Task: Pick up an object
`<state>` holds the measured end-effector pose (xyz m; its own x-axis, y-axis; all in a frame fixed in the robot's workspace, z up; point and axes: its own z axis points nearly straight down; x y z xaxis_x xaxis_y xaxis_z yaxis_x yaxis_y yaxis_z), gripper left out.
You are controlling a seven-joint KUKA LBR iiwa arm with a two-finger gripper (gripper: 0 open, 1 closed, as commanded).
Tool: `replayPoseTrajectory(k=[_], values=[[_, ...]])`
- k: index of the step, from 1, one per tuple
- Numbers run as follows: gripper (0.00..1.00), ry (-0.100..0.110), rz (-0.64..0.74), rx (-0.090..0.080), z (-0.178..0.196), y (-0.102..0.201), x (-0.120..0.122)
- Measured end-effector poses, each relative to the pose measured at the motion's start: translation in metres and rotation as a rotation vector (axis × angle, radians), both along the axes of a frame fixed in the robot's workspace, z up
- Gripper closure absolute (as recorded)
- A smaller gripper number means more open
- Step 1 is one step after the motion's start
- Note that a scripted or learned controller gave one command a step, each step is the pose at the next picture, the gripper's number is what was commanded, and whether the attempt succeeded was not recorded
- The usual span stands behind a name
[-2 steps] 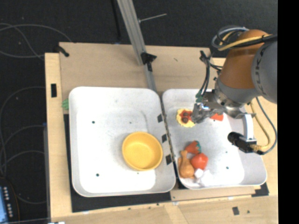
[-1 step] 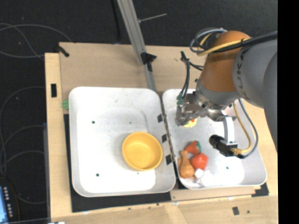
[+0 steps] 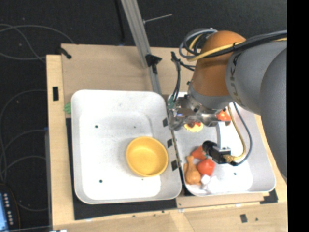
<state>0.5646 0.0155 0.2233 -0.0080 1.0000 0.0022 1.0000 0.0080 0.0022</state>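
Left bin [image 3: 96,129]: shallow, white, matte, rounded corners. Held a round yellow bowl [image 3: 147,156], smooth and glossy, toward 5 o'clock of the bin floor.

Right bin [image 3: 256,178]: small objects clustered at its 7 o'clock corner — tan drumstick-shaped piece [image 3: 191,170], round red item [image 3: 206,166], orange piece [image 3: 198,153], small white bit [image 3: 206,180].

Gripper [image 3: 193,122] hung low at 12 o'clock of that cluster, hidden under wrist and cabling; open or closed could not be told. Nothing seen lifted. Judged: pick not yet done; grasp and raise remained.
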Motion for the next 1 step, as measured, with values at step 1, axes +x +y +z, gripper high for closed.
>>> replayPoseTrajectory(k=[1], values=[[1.00,0.001,0.001,0.000,0.0122,0.0512,0.0064]])
